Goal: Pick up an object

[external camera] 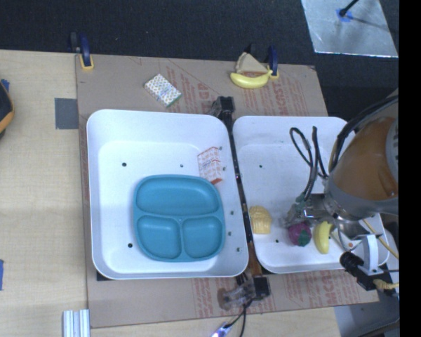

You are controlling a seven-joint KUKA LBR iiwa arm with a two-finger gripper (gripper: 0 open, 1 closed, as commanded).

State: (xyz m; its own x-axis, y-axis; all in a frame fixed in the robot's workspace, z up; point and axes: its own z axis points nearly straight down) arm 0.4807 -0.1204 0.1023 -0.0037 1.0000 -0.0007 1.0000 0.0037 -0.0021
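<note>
you have two white bins: the left bin [105, 188] holds one blue divided plate [179, 216] and one small red-and-white packet [210, 164]. the right bin [266, 142] holds three small things: a pale yellow piece [259, 220], a magenta-and-green toy [300, 234], a small yellow banana [323, 236]. your arm [365, 167] leans in from the right, wrist low; the gripper [303, 215] sits just over the toy, its opening impossible to tell.

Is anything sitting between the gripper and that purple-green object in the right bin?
Nothing visible. The gripper sits right above the purple-green object in the right bin; the yellow piece and small banana flank it.
</note>
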